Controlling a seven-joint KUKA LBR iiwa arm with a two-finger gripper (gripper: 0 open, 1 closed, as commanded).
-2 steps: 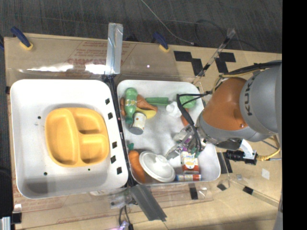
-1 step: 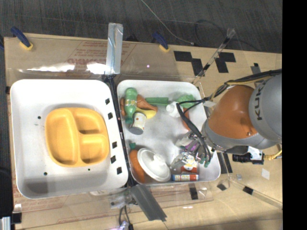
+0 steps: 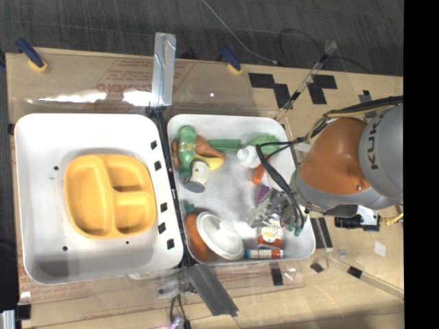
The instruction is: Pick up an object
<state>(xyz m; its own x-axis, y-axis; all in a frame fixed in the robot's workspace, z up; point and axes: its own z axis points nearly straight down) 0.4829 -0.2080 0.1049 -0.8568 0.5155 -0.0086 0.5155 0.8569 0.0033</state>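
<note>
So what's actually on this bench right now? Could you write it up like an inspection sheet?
Surface: bench covered in cardboard, bearing two white bins.
Job's things: right bin holds a heap of small toys and containers, among them a white bowl and a small can.
Clutter: yellow divided tray in the left bin.
Grippers: gripper low over the right bin's near right corner; grip cannot be judged.
Cables: black cables run along the arm.
Surroundings: dark floor, blue clamps on the far edge.

Yellow divided tray (image 3: 110,196) lies in the left bin (image 3: 34,142) (blue clamps (image 3: 31,55) behind)
</note>
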